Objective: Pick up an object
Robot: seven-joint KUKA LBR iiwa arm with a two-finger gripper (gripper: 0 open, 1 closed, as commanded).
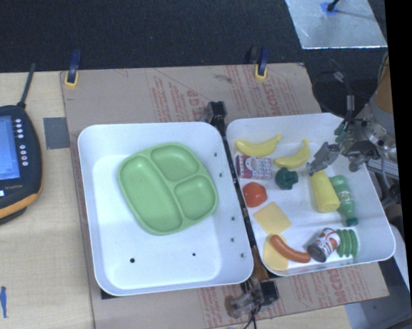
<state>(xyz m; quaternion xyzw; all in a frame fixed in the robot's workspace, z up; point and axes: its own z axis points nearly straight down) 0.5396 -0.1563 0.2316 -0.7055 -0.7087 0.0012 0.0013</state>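
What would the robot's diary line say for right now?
arm: over right bin | gripper: open, above yellow bottle | holding: nothing | green plate: left bin

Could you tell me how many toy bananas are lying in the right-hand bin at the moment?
2. One banana lies near the far left corner of the right bin; the second banana sits just right of it, above the dark green toy. None seem hidden.

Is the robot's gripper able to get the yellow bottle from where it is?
Probably yes. The gripper hovers just above the yellow bottle in the right bin, and nothing lies on top of it; a green bottle does crowd one side.
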